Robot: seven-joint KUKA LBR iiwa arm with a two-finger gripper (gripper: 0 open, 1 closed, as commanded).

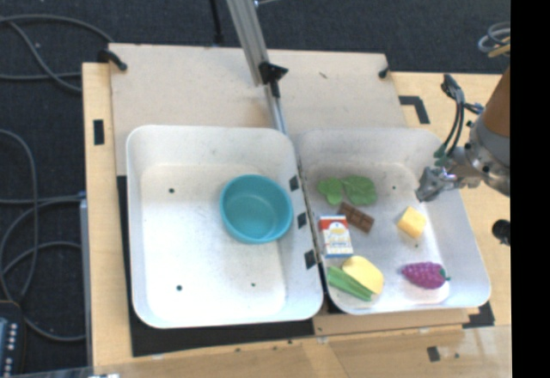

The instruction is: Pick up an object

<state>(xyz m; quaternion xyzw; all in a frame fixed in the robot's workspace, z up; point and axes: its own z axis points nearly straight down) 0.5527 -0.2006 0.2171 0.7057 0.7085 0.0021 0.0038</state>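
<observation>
The pincer (427, 188) is positioned over the right white bin (468, 234), near that bin's far right corner. Whether it is spread or closed cannot be told, and nothing is seen gripped in it. A yellow cheese-shaped block (412, 222) lies just beside it, toward the bin's right edge. A purple toy grape bunch (424, 275) is located at the near right corner. A round teal plastic bowl (255, 208) is seated in the left white bin (163, 282), toward its right edge.
</observation>
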